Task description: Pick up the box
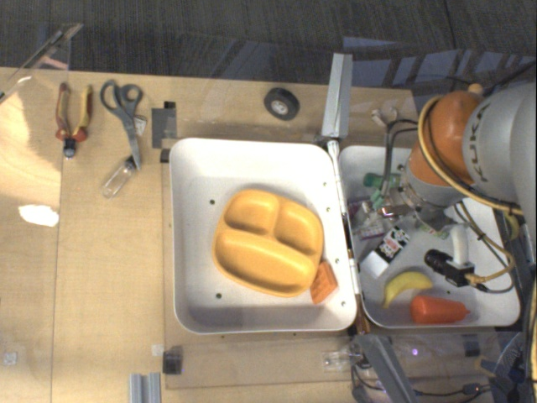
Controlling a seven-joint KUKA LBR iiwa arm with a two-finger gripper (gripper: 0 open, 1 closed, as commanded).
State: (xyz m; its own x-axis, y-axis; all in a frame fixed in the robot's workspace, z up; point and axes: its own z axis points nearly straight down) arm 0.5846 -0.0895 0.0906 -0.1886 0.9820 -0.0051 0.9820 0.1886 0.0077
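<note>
While the arm (pixel 470 141) hangs over the right bin (pixel 503 313), a small box (pixel 393 243) lies at its seven o'clock; the pincer's state cannot be told.

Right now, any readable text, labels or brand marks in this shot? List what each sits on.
"KUK": dark letters running vertically on the grey robot arm beside its orange band; the rest is cut off.
Small black-and-white box in the right white bin: printed marks, too small to read.
No other text is legible.
</note>
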